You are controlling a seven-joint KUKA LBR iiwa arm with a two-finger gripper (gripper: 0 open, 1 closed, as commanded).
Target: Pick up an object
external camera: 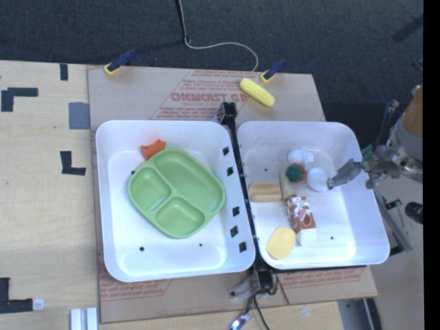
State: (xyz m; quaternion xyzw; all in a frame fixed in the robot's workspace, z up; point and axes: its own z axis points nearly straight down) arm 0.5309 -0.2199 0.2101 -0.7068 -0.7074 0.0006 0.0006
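My gripper (359,172) hangs over the right edge of the right bin (344,249), open, with nothing between its fingers. One grey finger (342,174) points toward a white ball (317,178). Left of that lie a green ball (295,172) and another white lump (300,157). A tan block (265,192) rests near the bin's left wall. A red-brown packet (300,214) and a yellow round piece (280,243) sit toward the front.
The left bin (117,253) holds a green divided plate (176,192) and a small orange piece (153,148). A yellow object (257,92) lies on the cardboard behind the bins. The grey arm (405,150) stands at the right.
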